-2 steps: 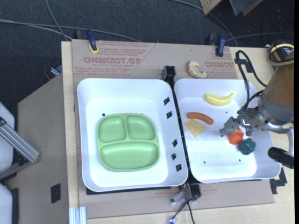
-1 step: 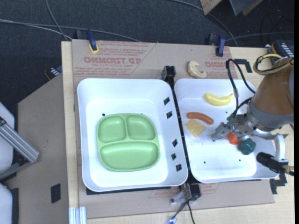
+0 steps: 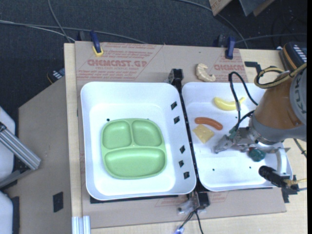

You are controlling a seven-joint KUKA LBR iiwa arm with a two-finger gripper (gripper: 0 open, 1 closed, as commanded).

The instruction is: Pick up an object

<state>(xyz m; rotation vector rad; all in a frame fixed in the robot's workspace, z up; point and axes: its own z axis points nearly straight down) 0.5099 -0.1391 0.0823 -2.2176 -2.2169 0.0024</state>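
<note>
The right bin (image 3: 229, 177) holds a yellow banana (image 3: 225, 103), a red-orange sausage (image 3: 208, 123) and a pale yellow wedge (image 3: 203, 134). My gripper (image 3: 225, 145) hangs low over the middle of this bin, just right of and slightly below the wedge, with its tip pointing left. I see nothing held in it. A small teal item (image 3: 256, 154) shows beside the wrist, partly hidden by the arm.
The left bin (image 3: 92, 101) carries a green divided plate (image 3: 133, 147). A beige curved piece (image 3: 204, 72) lies on the bench behind the right bin. Black cables (image 3: 236, 89) loop over the right bin's back. Blue clamps (image 3: 97, 47) stand at the bench's rear edge.
</note>
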